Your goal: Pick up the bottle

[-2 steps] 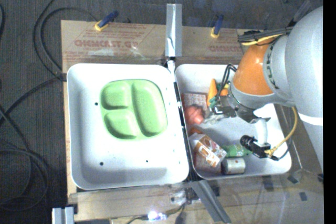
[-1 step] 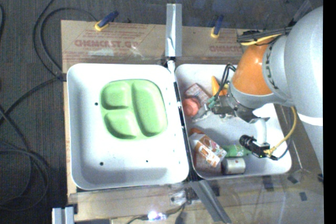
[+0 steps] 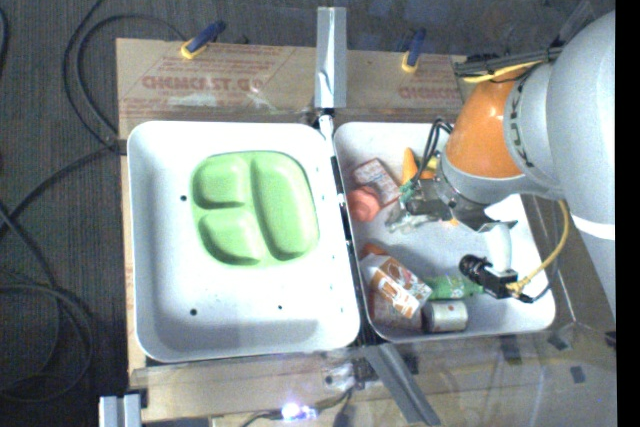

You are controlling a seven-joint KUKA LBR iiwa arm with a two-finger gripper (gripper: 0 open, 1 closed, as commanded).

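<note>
Bottle [image 3: 445, 316]: best guess was the small grey cylinder lying on its side at the lower edge of the right bin [image 3: 527, 307], lower right of the frame. It was too small to be sure it was a bottle and not a can. It looked dull silver-grey with a darker left end, possibly a cap. No label was readable, and it was short, round and likely to roll. It sat just beside a crumpled orange-brown snack bag [image 3: 395, 287] on its upper left, with a green item [image 3: 455, 288] just above it, near or touching, could not tell which. The claw [image 3: 413, 217] was in the same bin but higher in the frame, well apart from the bottle, low among the clutter near a red ball [image 3: 363, 204]. A small reddish packet [image 3: 374, 174] and an orange piece [image 3: 410, 161] lay above that. Could not tell whether the claw was open or closed, and nothing was visibly held. Judged step: approach not yet made on the right target, grasp not begun. The next move would call for shifting toward the bottom of the frame, lining up across the cylinder's short width, and coming down clear of the snack bag and the bin wall. The grey arm [image 3: 490, 140] with its orange band came in from the right. The left bin [image 3: 160, 295] held only a green divided tray [image 3: 256, 207], not relevant to the task.
</note>
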